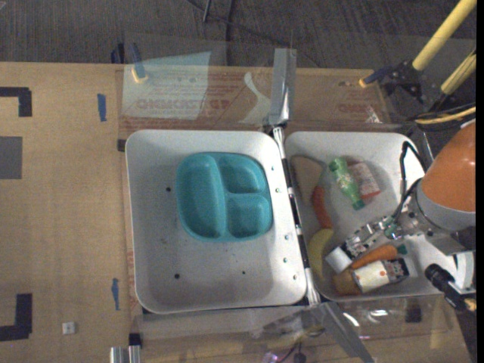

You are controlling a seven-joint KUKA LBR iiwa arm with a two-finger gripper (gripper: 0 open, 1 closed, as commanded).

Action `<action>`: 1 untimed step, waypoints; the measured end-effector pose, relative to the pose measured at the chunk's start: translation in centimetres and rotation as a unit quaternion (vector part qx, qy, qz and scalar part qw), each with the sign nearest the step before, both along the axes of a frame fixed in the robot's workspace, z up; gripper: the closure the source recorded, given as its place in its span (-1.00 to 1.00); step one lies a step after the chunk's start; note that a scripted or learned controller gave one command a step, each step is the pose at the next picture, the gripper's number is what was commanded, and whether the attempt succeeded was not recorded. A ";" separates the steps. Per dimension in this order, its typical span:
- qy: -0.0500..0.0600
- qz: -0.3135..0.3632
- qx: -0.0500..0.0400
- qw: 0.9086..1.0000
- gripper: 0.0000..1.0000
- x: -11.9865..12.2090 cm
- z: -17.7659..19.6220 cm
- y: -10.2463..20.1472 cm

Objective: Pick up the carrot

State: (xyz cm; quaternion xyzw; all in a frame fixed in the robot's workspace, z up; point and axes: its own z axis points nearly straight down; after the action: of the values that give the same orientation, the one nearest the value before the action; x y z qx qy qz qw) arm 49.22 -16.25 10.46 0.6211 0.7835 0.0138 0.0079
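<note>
Camera view from above the bench (60, 203): the KUKA arm (454, 176) reaches in from the right over the crowded right bin (355, 138), its gripper (368, 237) low among the clutter. The carrot (380, 253), a short orange taper, lies near the bin's front wall just beside the gripper's metal tip. It is wedged between a white-capped labelled bottle (376, 275) on its near side and the gripper on its far side. Whether the jaws are released or clenched cannot be told from this slant, and nothing is seen held between them.

The carrot looks light, stiff and smooth-skinned, likely a toy or a small root that will not crush but may roll or squirt out of a pinch. Its thick middle appears the safest place to take hold, with the jaws closing across its width rather than along its length. The thin end offers little to grip. The bottle crowding it leaves scant room on that side.

A yellow fruit (321, 244), a green bottle (346, 181) and a reddish piece (321, 206) share the same bin, while a teal divided plate (224, 195) sits in the left bin (140, 225)
</note>
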 end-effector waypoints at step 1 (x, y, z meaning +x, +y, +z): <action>-0.010 0.000 -0.003 1.000 1.00 0.6 1.6 -0.1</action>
State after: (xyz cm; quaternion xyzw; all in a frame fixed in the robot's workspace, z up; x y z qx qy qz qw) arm 49.81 -16.38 12.09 0.6209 0.7835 0.0177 0.0181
